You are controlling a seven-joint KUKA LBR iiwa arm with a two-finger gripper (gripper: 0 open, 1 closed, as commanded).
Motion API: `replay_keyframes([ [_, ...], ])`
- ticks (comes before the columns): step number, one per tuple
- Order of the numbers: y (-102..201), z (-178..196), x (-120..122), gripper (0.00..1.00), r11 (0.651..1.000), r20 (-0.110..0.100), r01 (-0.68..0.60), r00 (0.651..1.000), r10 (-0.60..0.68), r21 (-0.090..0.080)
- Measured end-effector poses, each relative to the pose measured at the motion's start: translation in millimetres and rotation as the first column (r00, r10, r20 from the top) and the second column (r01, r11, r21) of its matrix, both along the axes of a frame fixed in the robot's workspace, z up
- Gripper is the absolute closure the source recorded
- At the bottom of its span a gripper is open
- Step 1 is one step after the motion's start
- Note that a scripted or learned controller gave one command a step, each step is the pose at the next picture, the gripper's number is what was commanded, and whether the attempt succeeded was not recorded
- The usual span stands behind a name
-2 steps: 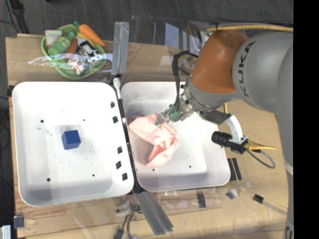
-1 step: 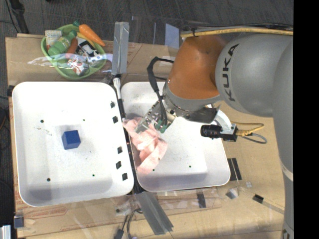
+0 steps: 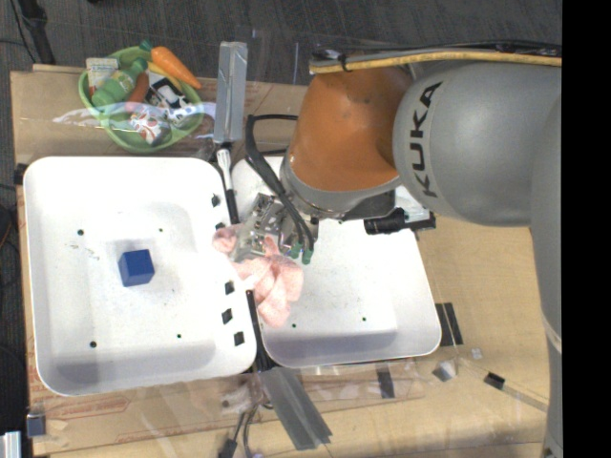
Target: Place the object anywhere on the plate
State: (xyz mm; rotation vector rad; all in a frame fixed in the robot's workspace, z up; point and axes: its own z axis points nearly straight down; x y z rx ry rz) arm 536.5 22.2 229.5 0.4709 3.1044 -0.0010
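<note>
A solid blue plastic cube (image 3: 136, 266) sits in the plain white shallow left bin (image 3: 57, 256). A pale pink crumpled cloth (image 3: 272, 280) is mottled. At eleven o'clock, a green round bowl (image 3: 143, 136) holds an orange carrot toy (image 3: 172, 64).

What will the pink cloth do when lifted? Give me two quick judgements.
The pink cloth lies crumpled in folds, so it will probably hang limp and droop. It looks thin and likely light. It straddles the right bin's edge, so it may drag or snag there.
</note>
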Motion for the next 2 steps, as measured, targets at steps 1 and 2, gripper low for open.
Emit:
replay_keyframes([
  [1,50.9,-4.7,7.5,1.0,0.953,0.0,-0.302,0.953,0.302,0.0],
  [2,102.8,-1.3,1.4,1.0,0.952,-0.001,-0.306,0.952,0.306,0.001],
])
